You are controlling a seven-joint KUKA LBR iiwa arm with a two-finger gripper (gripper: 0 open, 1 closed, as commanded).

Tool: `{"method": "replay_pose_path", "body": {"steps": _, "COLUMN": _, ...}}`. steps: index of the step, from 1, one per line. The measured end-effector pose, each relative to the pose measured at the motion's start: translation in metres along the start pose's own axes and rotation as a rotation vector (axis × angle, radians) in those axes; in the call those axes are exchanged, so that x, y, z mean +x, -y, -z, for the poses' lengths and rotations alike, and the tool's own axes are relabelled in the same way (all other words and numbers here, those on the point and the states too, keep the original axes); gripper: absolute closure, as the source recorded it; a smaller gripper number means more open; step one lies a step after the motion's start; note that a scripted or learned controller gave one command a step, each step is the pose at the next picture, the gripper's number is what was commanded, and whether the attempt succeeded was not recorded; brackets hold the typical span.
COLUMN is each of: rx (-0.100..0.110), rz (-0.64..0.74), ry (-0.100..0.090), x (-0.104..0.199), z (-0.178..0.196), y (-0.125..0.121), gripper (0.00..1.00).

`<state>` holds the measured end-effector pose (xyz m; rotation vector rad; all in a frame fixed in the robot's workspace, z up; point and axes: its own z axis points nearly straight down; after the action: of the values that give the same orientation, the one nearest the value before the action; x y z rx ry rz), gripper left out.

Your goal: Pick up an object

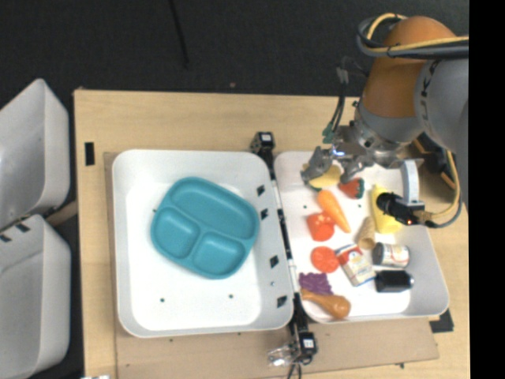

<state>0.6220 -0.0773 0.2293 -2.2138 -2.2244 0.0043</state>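
The right bin point(422, 294) holds several toy foods and small items. At its far left corner lie a yellow piece point(323, 181) and a red piece with a green top point(350, 187). My gripper point(334, 166) hangs just over these two, at the bin's back edge. It looks open, with grey fingers point(316, 163) spread to either side and nothing held between them. An orange carrot point(334, 209) lies just in front of it.
Also in the right bin are two red pieces point(320, 227), purple grapes point(314, 282), a brown drumstick point(327, 302), a yellow item point(385, 215), a white can point(392, 254), a small box point(357, 265) and a black cylinder point(392, 280). The left bin point(134, 290) holds a teal divided plate point(205, 226).
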Motion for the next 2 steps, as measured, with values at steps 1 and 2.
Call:
{"method": "replay_pose_path", "body": {"steps": 1, "rx": 0.001, "rz": 0.0, "ry": 0.0, "x": 0.044, "z": -0.009, "y": 0.028, "gripper": 1.0}}
{"method": "replay_pose_path", "body": {"steps": 2, "rx": 0.0, "rz": 0.0, "ry": 0.0, "x": 0.078, "z": -0.008, "y": 0.055, "gripper": 1.0}}
